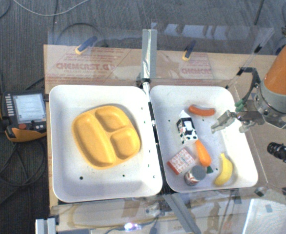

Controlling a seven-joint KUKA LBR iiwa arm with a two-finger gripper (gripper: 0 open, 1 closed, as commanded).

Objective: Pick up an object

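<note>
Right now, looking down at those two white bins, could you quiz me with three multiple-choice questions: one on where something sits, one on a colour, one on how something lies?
1. Where is the yellow divided tray?
A. left bin
B. right bin
C. floor

2. What colour is the sausage?
A. blue
B. orange-red
C. white

3. How does the banana lie?
A. between the gripper's fingers
B. on the tray
C. flat in the right bin

Answers:
1 A, it lies in the left bin.
2 B, clearly orange-red.
3 C, the gripper hovers apart from it.
</note>
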